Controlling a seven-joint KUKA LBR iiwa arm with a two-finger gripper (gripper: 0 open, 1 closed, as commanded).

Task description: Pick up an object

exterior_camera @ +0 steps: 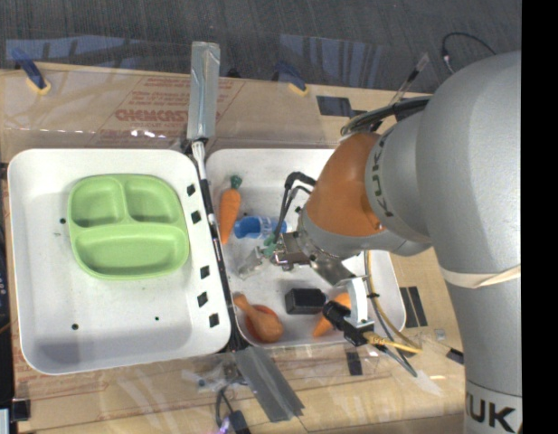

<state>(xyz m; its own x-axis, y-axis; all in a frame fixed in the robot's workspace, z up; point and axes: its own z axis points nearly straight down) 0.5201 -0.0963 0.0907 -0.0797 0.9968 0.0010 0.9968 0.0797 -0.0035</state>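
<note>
My gripper (268, 257) hangs low over the middle of the right bin (260, 163), just below a small blue object (249, 227). An orange carrot (229, 213) with a green top lies along the bin's left wall. A brown drumstick-shaped piece (260, 320) rests in the near left corner. A flat black block (305, 300) lies on the bin floor below the gripper. Beside it, an orange piece (324, 326) is partly hidden by the arm. Nothing shows between the gripper's tips.
The left bin (34, 269) holds a green divided plate (129, 224). A grey divider (209, 242) runs between the two bins. The bulky grey arm (441, 188) covers the right bin's right side.
</note>
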